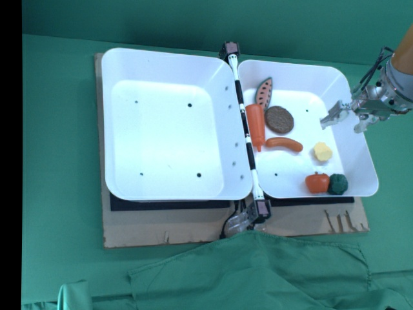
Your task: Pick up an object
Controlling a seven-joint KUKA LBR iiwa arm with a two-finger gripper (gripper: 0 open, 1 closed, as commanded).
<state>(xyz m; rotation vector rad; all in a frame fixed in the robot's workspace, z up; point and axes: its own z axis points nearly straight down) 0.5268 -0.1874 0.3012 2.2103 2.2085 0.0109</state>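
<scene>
Fixed overhead camera, slanted down, both bins (116, 108)

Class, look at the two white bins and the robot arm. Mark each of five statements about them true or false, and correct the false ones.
1. All the toy foods lie in the right bin. True.
2. The carrot lies against the divider side of its bin. True.
3. The gripper holds the sausage. False: nothing sits between its jaws, and the sausage lies on the bin floor.
4. The tomato and broccoli sit side by side. True.
5. The watermelon slice lies in the left bin. False: it lies in the right bin.
</scene>
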